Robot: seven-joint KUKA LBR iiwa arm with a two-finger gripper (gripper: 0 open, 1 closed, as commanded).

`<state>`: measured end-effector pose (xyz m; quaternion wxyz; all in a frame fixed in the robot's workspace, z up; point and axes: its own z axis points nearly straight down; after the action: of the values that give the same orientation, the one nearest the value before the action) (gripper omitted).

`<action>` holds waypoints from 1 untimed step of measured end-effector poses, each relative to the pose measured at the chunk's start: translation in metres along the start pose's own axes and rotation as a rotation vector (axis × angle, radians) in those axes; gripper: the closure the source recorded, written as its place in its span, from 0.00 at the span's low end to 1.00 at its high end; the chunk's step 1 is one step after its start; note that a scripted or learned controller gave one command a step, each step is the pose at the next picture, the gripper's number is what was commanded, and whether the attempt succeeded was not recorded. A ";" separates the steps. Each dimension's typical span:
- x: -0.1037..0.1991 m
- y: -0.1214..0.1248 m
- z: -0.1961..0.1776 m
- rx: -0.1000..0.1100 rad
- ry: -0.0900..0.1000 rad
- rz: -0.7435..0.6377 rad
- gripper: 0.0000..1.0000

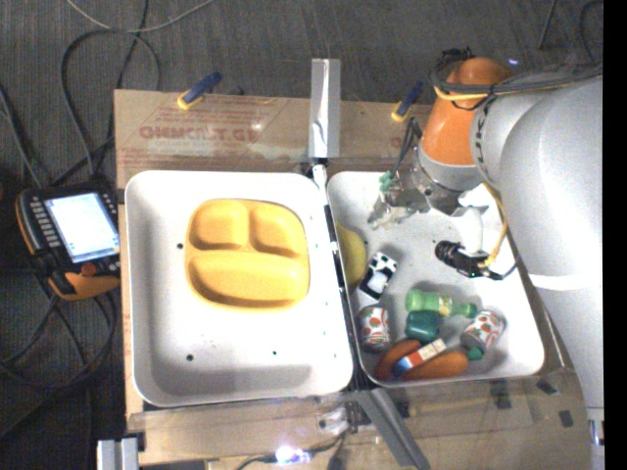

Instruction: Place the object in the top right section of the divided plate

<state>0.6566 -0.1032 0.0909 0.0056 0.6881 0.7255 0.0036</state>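
A yellow divided plate (249, 253) lies in the left bin (157, 360), with two small sections at the top and one large section below. My gripper (390, 207) hovers over the upper part of the right bin (534, 346), above its bare white floor, with no object visibly between its tips. Below it lie a yellow banana-like piece (351, 253) against the bin's left wall and a black-and-white cow toy (379, 273). The plate's top right section (276, 231) holds nothing.
Lower in the right bin are a green bottle (441, 305), a teal block (424, 326), two small patterned cans (373, 325) (484, 329), and orange and red carrot-like pieces (427, 361). A black cable end (460, 257) hangs by the arm. A tablet (78, 225) sits left of the bench.
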 end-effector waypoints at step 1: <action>0.000 -0.001 0.001 0.003 0.000 0.000 0.00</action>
<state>0.6559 -0.1029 0.0896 0.0042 0.6880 0.7257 0.0026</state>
